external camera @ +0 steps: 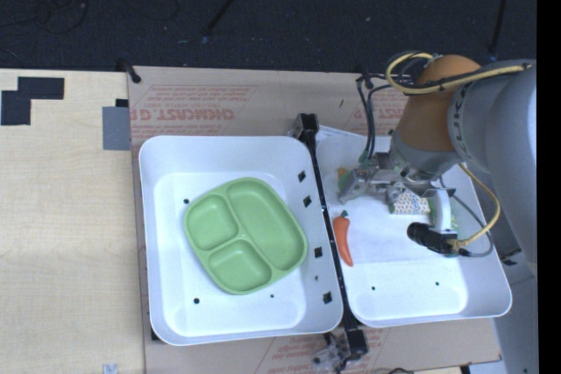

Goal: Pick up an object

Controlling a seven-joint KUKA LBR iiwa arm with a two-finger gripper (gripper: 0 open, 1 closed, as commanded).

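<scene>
Camera view. We take the left bin (pixel 230 151) as our landmark. Inside it, near its middle, we see a green divided plate (pixel 244 234) with three compartments, lying flat on the bin floor.

Directly right of the left bin, sharing a black central divider, we see the right bin (pixel 412 293). Just across that divider, against the right bin's left wall, lies a small orange carrot (pixel 343 241) with a green top, its long axis running roughly along the divider.

Farther right of the left bin, the grey arm (pixel 495 114) with its orange band (pixel 434 109) reaches down over the upper part of the right bin. The gripper (pixel 372 181) sits low above the bin floor, just above and to the right of the carrot and apart from it. We cannot tell how the tool is set, since clutter and cables obscure it. A small patterned object (pixel 409 204) lies under the wrist; we cannot identify it.

Behind the left bin, the cardboard sheet (pixel 219 105) carries red printed lettering, reversed and upside down; we cannot read it reliably.
</scene>
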